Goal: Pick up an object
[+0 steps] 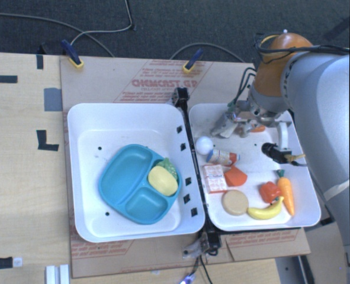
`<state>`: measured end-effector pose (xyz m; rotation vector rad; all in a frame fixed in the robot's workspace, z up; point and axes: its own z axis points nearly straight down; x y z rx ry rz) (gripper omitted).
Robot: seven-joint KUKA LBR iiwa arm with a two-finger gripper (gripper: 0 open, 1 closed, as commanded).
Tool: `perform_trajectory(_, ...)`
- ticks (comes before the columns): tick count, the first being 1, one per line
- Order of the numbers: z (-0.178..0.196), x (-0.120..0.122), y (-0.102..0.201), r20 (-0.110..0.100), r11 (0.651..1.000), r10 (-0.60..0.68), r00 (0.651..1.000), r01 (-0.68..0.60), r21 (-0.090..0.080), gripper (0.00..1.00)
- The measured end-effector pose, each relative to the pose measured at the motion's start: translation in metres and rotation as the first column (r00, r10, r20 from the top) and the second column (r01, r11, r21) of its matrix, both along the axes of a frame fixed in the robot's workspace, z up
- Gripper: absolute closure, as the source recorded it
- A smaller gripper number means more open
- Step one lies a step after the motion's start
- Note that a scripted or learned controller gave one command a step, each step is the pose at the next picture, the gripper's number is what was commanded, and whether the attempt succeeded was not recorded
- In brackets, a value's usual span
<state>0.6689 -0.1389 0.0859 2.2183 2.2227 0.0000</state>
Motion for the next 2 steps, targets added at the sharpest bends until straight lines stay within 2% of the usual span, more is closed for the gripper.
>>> perform_trajectory(1,0.01,-0.001,0.0,-0.004,1.0,0.001,1.0,-0.001,-0.001,1.0)
perform_trajectory(2,0.099,-0.053,0.064,0.0,1.0,0.001,1.0,-0.001,0.002,1.0)
